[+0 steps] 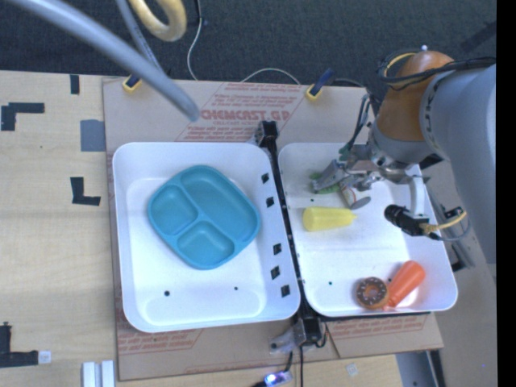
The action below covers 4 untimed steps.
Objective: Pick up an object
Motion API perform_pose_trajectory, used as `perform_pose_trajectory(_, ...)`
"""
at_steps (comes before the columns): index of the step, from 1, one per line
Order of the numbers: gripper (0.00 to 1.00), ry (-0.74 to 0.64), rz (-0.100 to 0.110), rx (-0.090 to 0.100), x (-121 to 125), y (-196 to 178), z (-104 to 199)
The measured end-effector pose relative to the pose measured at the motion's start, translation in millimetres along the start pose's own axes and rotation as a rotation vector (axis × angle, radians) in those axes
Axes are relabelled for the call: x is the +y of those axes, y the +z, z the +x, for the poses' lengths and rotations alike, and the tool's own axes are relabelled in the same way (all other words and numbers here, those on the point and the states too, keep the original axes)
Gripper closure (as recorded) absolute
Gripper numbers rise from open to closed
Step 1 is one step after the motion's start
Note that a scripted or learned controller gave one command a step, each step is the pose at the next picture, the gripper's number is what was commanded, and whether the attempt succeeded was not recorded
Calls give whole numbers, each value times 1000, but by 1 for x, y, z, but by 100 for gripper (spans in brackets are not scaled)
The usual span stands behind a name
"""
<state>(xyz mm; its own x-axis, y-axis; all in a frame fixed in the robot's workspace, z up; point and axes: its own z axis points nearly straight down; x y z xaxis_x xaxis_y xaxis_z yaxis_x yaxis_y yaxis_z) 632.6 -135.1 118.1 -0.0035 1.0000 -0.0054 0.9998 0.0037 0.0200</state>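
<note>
My gripper (342,182) hangs low over the back part of the right bin (435,252), reaching in from the right under the orange-banded wrist. A small greenish piece (322,182) shows at its left tip; whether it is gripped is unclear. Just in front of the gripper a yellow wedge-shaped object (327,218) lies on the bin floor. At the bin's front right corner lie a brown sprinkled donut (372,293) and an orange carrot (405,281), touching each other.
The left bin (141,293) holds a blue divided plate (204,214) near its middle. A black divider with clips (278,216) runs between the bins. A black cable (407,220) loops off the wrist over the right bin's right side.
</note>
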Motion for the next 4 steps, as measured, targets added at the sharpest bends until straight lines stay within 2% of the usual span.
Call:
perform_pose_trajectory(1, 100, -2, 18, 6, -3, -3, 2)
perform_pose_trajectory(3, 100, 2, 21, 5, 2, -86, -9)
perform_pose_trajectory(4, 100, 1, 23, 6, 3, -112, -8)
